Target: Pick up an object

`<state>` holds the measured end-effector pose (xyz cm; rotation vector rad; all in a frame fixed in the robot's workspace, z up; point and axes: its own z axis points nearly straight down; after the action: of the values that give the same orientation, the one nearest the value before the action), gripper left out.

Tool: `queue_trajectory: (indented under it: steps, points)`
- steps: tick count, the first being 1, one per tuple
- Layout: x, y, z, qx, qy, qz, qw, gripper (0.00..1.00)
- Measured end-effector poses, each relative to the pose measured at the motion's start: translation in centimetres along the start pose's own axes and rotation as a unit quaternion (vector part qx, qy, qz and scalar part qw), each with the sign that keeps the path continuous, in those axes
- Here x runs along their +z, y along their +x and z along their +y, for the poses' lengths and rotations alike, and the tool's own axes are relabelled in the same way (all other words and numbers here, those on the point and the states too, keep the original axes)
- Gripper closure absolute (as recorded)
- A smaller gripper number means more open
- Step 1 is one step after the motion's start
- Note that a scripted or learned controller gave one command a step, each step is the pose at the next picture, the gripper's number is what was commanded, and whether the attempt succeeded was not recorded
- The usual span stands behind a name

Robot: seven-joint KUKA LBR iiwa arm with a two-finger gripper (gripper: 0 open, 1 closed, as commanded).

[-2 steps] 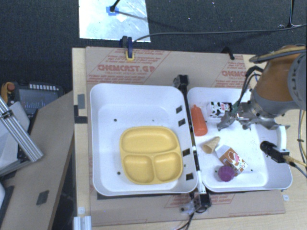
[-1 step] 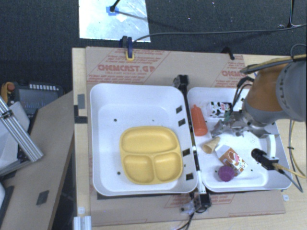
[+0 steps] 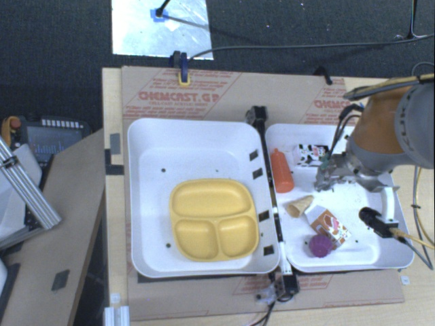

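In the right bin (image 3: 360,253) lie an orange bottle-shaped thing (image 3: 281,170) along the left wall, a black-and-white item (image 3: 310,154) at the back, a tan wedge (image 3: 300,205) in the middle, a small white and orange carton (image 3: 329,226) and a purple ball (image 3: 321,245) near the front. My gripper (image 3: 325,180) hangs low over the middle of this bin, just right of the orange thing and just behind the tan wedge. I see nothing held in it.
The left bin (image 3: 149,155) holds a yellow divided tray (image 3: 213,217). A black divider with clips (image 3: 265,175) runs between the bins. The grey and orange arm (image 3: 387,131) covers the right bin's back right corner.
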<state>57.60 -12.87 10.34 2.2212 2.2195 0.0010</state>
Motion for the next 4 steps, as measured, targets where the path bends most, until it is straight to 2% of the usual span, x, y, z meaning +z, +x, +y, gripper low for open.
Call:
queue_trajectory:
  steps: [1, 2, 3, 4]
  points:
    - [-4.7, 0.6, 0.7, -0.002, -0.002, 0.0, 1.0, 1.0]
    - [-11.1, 0.4, 0.6, -0.002, -0.003, 0.0, 1.0, 1.0]
    - [-12.7, 0.4, 0.7, -0.002, -0.001, 0.0, 1.0, 1.0]
    - [-11.8, 5.0, -0.6, -0.004, 0.001, 0.001, 1.0, 1.0]
